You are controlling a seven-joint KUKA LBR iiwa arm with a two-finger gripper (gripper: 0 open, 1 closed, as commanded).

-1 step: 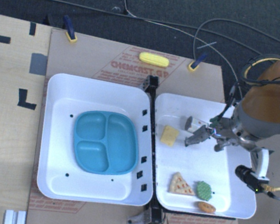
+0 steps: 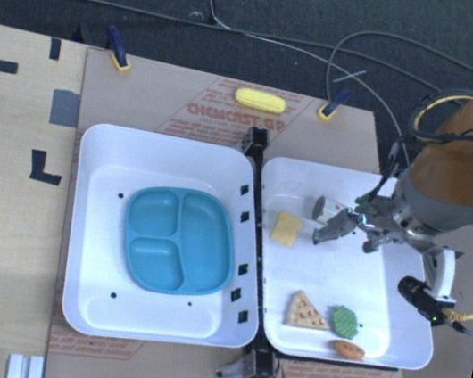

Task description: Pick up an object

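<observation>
The right bin (image 2: 401, 285) holds a pale yellow block (image 2: 286, 228) near its left wall. A pizza-slice toy (image 2: 306, 313), a green leafy piece (image 2: 344, 321) and a small orange-brown piece (image 2: 349, 349) lie along its front edge. My gripper (image 2: 324, 220) hangs low over the bin's upper middle, just right of the yellow block. Its fingers are spread apart with nothing between them.
A blue divided plate (image 2: 179, 240) lies in the left bin (image 2: 89, 203). A yellow banana-like toy (image 2: 259, 100) rests on the cardboard behind the bins, between two clamps (image 2: 117, 52). A black divider (image 2: 253, 223) runs between the bins. Cables trail over the back.
</observation>
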